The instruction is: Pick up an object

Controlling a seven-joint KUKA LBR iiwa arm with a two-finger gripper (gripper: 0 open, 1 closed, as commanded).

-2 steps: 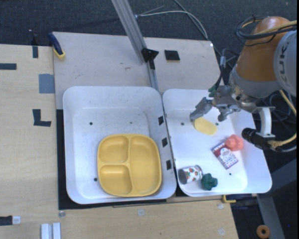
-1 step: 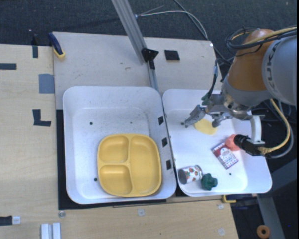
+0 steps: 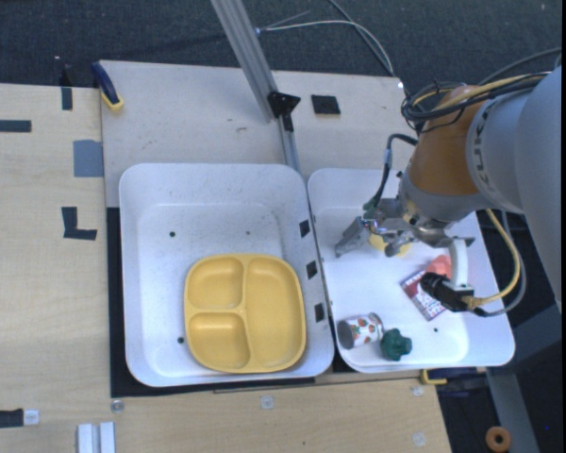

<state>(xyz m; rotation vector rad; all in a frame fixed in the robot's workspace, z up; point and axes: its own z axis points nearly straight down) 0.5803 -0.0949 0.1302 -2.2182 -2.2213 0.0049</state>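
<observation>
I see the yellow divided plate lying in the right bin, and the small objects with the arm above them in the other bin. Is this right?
Not quite. The camera view shows the yellow divided plate lying in the left bin, not the right one. The rest holds: the small objects, such as the green toy, are in the other bin, with the arm above them.

Even, diffuse overhead lighting; the white bins [image 3: 217,196] read bright with no harsh glare. A soft shadow lies beneath the gripper [image 3: 382,234]. Focus is slightly soft overall, so small objects appear somewhat indistinct.
</observation>
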